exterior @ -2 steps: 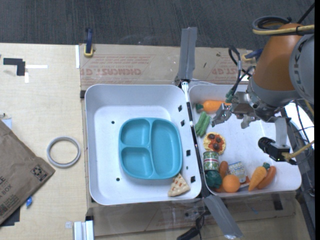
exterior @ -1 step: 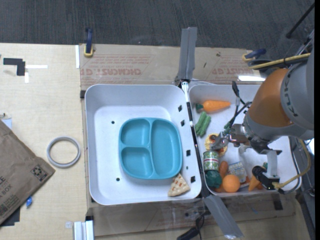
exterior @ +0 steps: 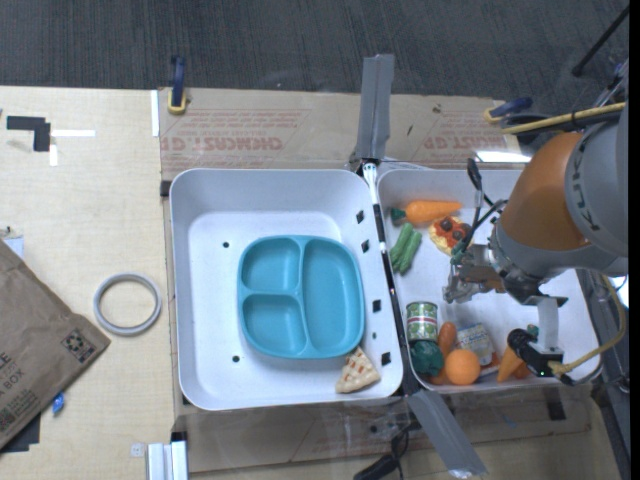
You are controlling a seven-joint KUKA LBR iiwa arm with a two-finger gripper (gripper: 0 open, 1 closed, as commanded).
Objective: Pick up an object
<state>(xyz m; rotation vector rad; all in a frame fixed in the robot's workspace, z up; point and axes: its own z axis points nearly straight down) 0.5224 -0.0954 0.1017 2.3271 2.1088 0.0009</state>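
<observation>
Nearest the camera, on the right white bin's (exterior: pixel 590 368) front edge: an orange round fruit (exterior: pixel 462 366), a dark green leafy toy (exterior: pixel 425 355) to its left, a small orange carrot-like piece (exterior: pixel 511 365) to its right, and a clear-wrapped packet (exterior: pixel 474 340) just behind the fruit. A small tin can with a green label (exterior: pixel 422 320) stands against the bin's left wall, just behind the leafy toy.

In the left white bin (exterior: pixel 200 298), a tan waffle-patterned wedge (exterior: pixel 357 373) lies in the front right corner, touching the front right corner of a teal three-compartment plastic plate (exterior: pixel 300 296) that sits in the bin's middle.

On the bare surface (exterior: pixel 90 218) left of the bins: a grey ring (exterior: pixel 127 302), and a brown cardboard box (exterior: pixel 35 343) at the left edge.

Mid-depth in the right bin, the tool (exterior: pixel 468 280) hangs low over the floor, behind the can and the packet. Whether it is released or clenched cannot be told; nothing is visible between its parts. The grey arm with its orange band (exterior: pixel 545 203) covers the bin's right side.

Farther back in the right bin: a green bean-pod toy (exterior: pixel 405 248) by the left wall, a red and yellow toy piece (exterior: pixel 450 232) beside it, and a long orange carrot (exterior: pixel 432 210) near the rear wall.

Behind the bins lies a brown cardboard sheet with red lettering (exterior: pixel 240 128).
</observation>
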